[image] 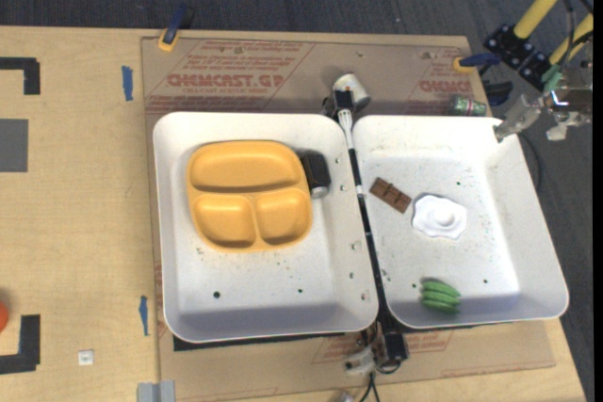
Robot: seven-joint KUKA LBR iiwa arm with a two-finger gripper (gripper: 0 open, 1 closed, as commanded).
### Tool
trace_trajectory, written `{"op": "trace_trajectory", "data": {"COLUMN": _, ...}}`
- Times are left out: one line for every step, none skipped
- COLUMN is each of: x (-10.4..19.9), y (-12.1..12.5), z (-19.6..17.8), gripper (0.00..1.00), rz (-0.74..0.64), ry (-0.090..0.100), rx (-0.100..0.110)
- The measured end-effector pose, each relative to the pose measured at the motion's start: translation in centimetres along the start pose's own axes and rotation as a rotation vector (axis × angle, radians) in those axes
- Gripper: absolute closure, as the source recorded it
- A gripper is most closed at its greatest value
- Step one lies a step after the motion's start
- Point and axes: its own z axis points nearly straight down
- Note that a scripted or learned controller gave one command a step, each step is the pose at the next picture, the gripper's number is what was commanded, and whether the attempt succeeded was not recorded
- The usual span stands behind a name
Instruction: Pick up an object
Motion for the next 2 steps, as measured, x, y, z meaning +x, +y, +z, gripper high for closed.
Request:
{"op": "trace_trajectory", "data": {"x": -0.9, "y": -1.3, "z": 17.4, "gripper": 0.0, "rz": -0.107, "ry": 0.018, "rx": -0.008}}
{"op": "trace_trajectory", "data": {"x": 6.1, "y": -6.9, "z": 18.2, "gripper": 0.0, "rz": -0.062, "ry": 0.002, "rx": 0.003}}
